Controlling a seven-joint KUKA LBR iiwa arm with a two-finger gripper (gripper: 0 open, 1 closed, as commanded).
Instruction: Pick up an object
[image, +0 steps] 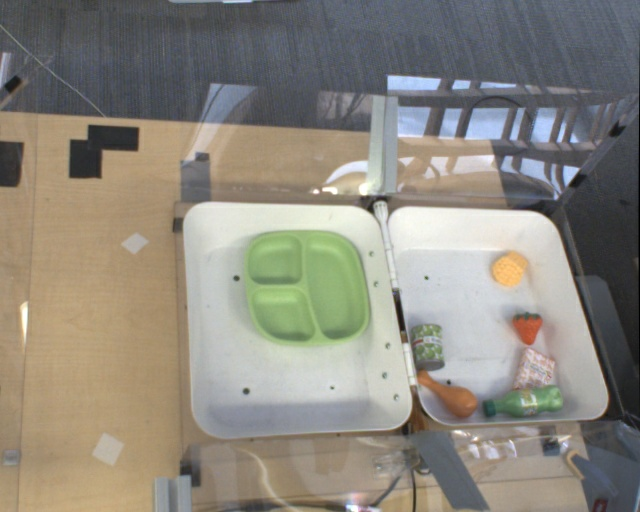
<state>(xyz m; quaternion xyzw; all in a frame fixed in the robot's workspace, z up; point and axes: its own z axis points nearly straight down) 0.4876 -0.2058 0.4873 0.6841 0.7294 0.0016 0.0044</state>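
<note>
The left bin (215, 400) offers open floor all around the green divided plate (305, 286) at its middle. The right bin (450, 235) is open across its upper left; the waffle (509, 269), strawberry (528, 327), can (427, 343), drumstick (447, 393), packet (535, 368) and green bottle (524, 402) (last three close together) crowd its right side and lower edge.
</note>
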